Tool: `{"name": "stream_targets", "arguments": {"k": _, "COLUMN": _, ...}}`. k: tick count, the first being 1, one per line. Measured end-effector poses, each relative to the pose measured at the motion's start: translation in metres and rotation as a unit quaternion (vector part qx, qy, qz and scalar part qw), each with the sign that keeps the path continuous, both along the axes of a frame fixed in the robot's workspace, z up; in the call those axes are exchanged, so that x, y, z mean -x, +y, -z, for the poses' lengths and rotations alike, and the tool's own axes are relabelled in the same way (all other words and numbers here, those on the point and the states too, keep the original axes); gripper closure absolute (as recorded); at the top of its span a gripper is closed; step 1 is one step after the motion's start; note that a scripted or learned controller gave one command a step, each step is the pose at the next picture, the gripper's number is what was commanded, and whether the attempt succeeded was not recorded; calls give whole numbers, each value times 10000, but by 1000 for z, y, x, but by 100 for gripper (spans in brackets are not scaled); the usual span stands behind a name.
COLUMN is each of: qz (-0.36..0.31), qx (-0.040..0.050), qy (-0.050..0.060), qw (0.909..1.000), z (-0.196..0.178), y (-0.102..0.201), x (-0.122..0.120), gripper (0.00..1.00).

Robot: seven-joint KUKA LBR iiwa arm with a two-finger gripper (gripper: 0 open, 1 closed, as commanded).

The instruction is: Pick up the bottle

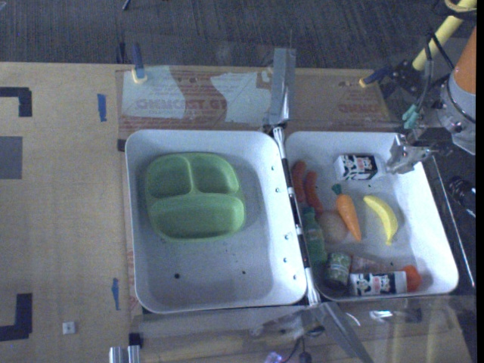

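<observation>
1. The bottle (314, 237), green and lying along the left wall of the right bin (435, 225), sits about midway down that wall, apart from the pincer (406, 157).
2. Just above it lie two red sausage-like pieces (305, 184); just below it stands a dark green can (338, 269); a pale round item (331, 225) touches its right side.
3. Further right are a carrot (348, 214) and a banana (382, 216); a small black-and-white carton (356, 166) sits near the far wall, and a second labelled carton (382, 282) lies along the near wall. Their print is too small to read.
4. The pincer hangs over the right bin's far right corner, beside the small carton; whether it is clenched or released cannot be told.
5. The left bin (204, 278) holds a green divided plate (195, 195).
6. Beyond the bins on the tabletop (60, 203), flattened cardboard (181, 100) carries red lettering, blurred.
</observation>
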State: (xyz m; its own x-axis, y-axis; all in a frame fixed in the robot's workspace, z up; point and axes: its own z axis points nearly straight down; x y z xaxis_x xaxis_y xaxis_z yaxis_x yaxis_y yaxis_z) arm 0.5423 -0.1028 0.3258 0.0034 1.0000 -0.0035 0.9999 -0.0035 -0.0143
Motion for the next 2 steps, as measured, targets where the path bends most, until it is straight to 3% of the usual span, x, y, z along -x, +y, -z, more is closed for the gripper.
{"name": "stream_targets", "arguments": {"k": 2, "qz": 5, "qx": 11, "qy": 8, "qw": 10000, "z": -17, "y": -3, "x": -3, "gripper": 100}}
